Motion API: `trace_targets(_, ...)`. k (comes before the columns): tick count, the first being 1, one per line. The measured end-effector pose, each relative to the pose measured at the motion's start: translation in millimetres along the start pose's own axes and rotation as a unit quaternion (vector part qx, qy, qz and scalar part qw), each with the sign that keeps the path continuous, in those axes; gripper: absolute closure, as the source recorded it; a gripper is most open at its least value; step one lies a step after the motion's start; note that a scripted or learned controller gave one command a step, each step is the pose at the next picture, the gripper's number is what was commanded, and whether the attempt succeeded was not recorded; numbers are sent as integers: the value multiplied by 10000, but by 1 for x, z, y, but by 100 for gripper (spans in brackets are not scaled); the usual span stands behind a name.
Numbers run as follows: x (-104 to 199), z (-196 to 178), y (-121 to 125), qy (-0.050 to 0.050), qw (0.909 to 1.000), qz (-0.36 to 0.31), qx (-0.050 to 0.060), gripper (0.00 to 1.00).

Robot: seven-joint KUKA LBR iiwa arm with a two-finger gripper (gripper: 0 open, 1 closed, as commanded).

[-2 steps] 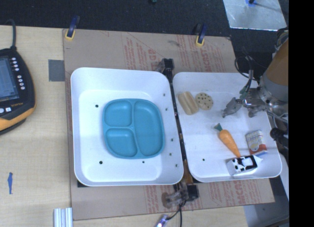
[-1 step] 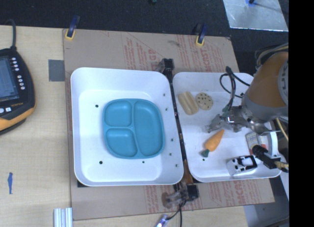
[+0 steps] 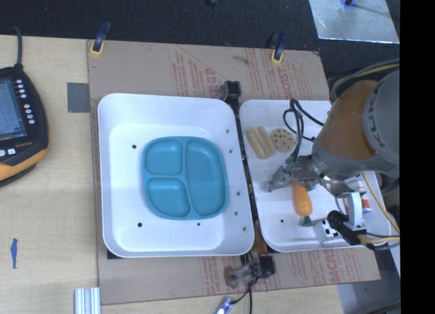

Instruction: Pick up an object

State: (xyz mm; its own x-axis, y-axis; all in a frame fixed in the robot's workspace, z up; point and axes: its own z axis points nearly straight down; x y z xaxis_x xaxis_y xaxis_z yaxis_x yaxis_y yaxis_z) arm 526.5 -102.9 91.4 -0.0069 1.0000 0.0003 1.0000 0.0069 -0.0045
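One gripper (image 3: 280, 178) hangs beside the carrot (image 3: 302, 199) (right bin (image 3: 272, 234))

Two bins are sitting side by side on a cardboard sheet (image 3: 204, 61) atop the bench — the left bin (image 3: 115, 170) at nine o'clock of the right bin (image 3: 272, 234). A divided plate (image 3: 185, 177) is lying in the middle of the left bin. In the right bin, a bread piece (image 3: 259, 141) is lying near the twelve o'clock wall, with a round cracker (image 3: 281, 138) touching it at three o'clock. A carrot (image 3: 302, 199) is lying at five o'clock of the cracker — just beside the gripper (image 3: 285, 173). The arm (image 3: 357, 129) is reaching in from three o'clock. A control pendant (image 3: 17, 122) is resting on the bench at nine o'clock, well apart from the bins.
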Motion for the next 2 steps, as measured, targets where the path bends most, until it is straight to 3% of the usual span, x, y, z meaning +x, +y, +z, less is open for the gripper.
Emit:
trace_targets(1, 11, 0, -11, 1, 10000, 4, 4, 0)
trace_targets(2, 10, -10, -10, -1, 10000, -4, 8, 100)
